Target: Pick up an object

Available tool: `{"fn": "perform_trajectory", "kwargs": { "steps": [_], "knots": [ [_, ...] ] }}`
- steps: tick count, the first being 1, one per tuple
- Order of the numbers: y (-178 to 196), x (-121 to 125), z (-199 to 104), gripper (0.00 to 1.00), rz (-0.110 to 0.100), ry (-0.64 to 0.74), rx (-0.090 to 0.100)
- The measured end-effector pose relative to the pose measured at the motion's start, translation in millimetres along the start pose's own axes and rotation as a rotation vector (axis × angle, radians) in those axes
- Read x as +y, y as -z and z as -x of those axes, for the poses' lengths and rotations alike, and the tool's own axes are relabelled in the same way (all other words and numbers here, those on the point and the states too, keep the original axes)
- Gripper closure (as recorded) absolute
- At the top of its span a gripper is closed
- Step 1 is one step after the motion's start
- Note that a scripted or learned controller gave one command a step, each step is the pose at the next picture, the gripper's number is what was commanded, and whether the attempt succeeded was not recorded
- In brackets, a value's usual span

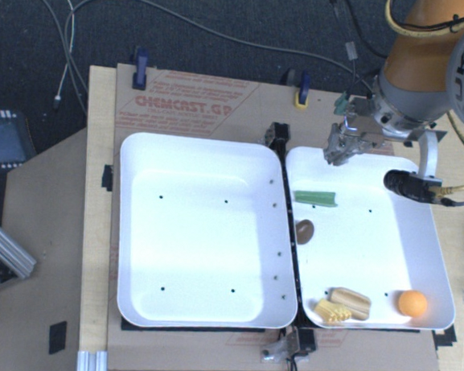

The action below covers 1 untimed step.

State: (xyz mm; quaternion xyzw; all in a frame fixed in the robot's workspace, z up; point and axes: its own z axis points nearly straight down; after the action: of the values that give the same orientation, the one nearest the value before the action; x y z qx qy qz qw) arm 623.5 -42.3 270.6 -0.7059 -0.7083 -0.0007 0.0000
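Arm enters from the right, orange band above the wrist. Hand (341, 152) hangs over the far edge of the right bin (388, 251), near its far-left corner. Hand state: cannot tell from this angle; nothing seen between its tips.

Right bin contents:
- green flat strip (315, 198), far left part of the bin, nearest the hand but apart from it.
- brown oval piece (304, 231), against the left wall, just nearer than the strip.
- tan roll (350, 300) and yellow corn-like piece (332, 312), touching, at the near edge.
- orange ball (413, 304), near-right corner, apart from the roll.

Left bin (203, 235) sits beside it on the counter (99, 234).
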Motion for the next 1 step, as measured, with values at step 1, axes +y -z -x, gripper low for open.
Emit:
{"fn": "perform_trajectory", "kwargs": {
  "steps": [1],
  "knots": [
    [2.0, -20.4, -44.5, 1.0, 0.0, 0.0, 0.0]
  ]
}}
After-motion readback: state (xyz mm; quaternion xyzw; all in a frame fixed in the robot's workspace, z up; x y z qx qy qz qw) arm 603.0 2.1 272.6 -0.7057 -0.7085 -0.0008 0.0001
